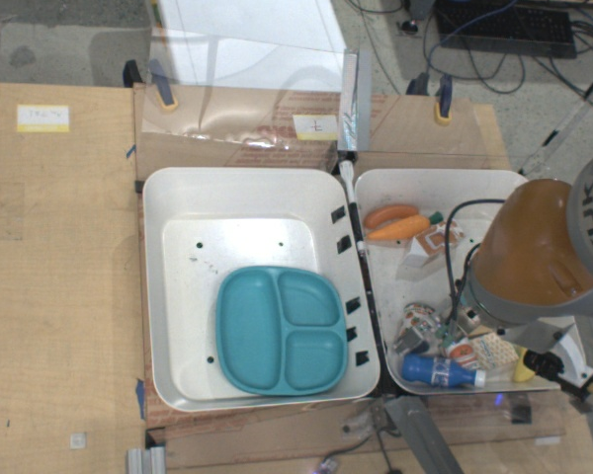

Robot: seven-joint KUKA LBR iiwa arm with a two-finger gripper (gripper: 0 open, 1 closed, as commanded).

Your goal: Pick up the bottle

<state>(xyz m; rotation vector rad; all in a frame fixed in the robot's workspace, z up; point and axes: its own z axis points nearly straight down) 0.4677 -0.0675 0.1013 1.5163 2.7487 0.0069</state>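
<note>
A blue bottle [441, 371] with a white and red label lies on its side along the front wall of the right bin [376, 265]. My gripper [436, 330] hangs low in the clutter just above and behind the bottle, under the orange band of the arm [534, 250]. The arm's bulk covers much of the bin's right half and part of the gripper.
An orange carrot [402, 228] and an orange sausage-like piece [389, 212] lie at the back of the right bin, next to a small packet [437, 241]. A yellow item [525, 371] sits at the front right. A teal divided plate [281, 330] rests in the left bin [178, 265].
</note>
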